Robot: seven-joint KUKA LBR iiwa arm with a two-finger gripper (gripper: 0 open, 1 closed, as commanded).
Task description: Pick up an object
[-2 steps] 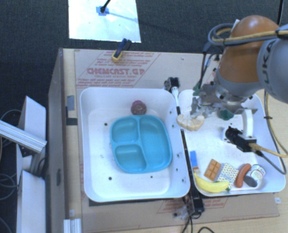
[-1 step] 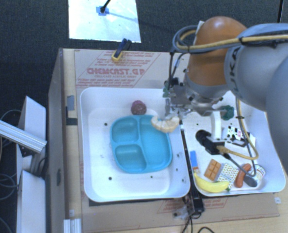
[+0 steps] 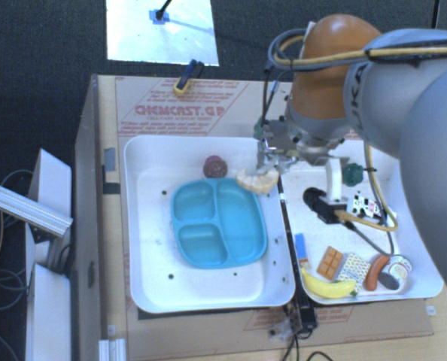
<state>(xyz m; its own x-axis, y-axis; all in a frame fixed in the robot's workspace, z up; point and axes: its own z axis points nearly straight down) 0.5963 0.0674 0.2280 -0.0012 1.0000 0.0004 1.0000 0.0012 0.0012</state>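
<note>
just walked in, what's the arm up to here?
The KUKA arm reaches in from the right, with its gripper low over the divider between the two white bins. A pale, curved object sits just under it at the top right corner of the blue divided tray in the left bin; whether it is gripped can't be told. A dark reddish round item lies beside the tray. The right bin holds a banana, a waffle-like block and other toys.

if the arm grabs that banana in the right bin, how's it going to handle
The banana looks smooth and curved, so it may slip or swivel between two fingers. It probably won't roll far, since it lies against the bin's front wall. If it's a toy, as its neighbours suggest, it's likely light and stiff.
</note>
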